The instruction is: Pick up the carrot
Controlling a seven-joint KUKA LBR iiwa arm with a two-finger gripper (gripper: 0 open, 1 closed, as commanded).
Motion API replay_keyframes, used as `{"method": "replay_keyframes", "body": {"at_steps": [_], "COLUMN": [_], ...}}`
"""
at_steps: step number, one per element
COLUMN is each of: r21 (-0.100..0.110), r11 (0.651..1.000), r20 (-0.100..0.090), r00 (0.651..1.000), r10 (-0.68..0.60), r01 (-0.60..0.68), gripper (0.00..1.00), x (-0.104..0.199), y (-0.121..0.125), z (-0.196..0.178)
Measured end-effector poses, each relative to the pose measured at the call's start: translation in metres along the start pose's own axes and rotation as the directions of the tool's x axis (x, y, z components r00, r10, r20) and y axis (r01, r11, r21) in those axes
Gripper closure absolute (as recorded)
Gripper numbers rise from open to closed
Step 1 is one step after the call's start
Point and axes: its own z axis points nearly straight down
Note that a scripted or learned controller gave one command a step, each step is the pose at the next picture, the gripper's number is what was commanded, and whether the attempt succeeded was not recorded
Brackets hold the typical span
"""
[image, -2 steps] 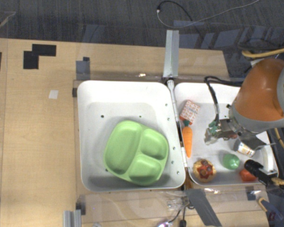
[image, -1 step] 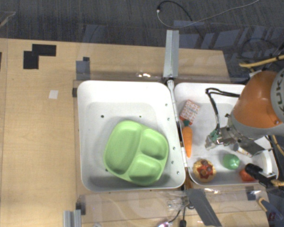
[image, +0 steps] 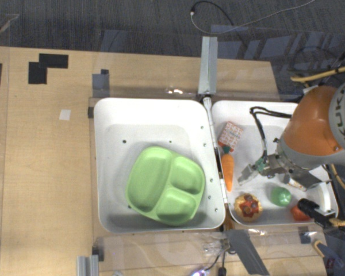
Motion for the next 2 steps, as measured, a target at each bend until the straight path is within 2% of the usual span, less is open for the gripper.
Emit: {"method": "replay_keyframes", "body": {"at_steps": [1,2], "r21": [-0.005,-0.002], "r11": [0.993,0.992], "r20": [0.002,0.001], "r00": [0.993,0.992], "r10": [0.115,-0.129], "r01": [-0.115,0.129], "gripper": [0.00,0.00], "x": [-0.018,0.032], "y": [0.079,0.048], "z": [-0.125,-0.060]}}
